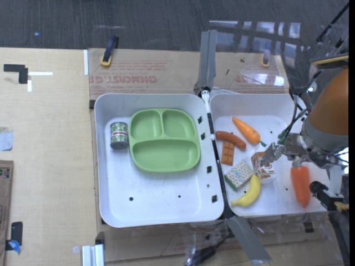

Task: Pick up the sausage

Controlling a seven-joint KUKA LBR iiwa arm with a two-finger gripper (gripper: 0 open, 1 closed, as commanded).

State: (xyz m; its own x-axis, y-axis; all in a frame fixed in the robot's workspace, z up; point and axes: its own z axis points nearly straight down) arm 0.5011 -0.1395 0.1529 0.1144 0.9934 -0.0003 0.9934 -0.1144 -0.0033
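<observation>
Wooden bench boards and a printed cardboard sheet are carrying the two white bins we are working over, the left bin [105, 165] and the right bin [277, 107] meeting at a shared wall. Our gripper [272, 153] is hanging low in the middle of the right bin, just over a small red-and-white carton [265, 169]; whether it is open or closed, we cannot tell from this slant. Around it we are seeing a patterned box [239, 174] and a banana [249, 192] toward the near edge, a large carrot [300, 185] by the right edge, and a small carrot [246, 129] toward the far edge. The sausage [231, 139] is lying close to the shared wall, just beyond an orange block [227, 153] and well apart from our gripper. In the left bin a green divided plate [164, 139] and a small can [118, 135] are sitting untouched.

To grasp well, we are judging that the arm should shift toward the shared wall, straddle the sausage across its narrow width at mid-length, and keep clear of the block and the wall
</observation>
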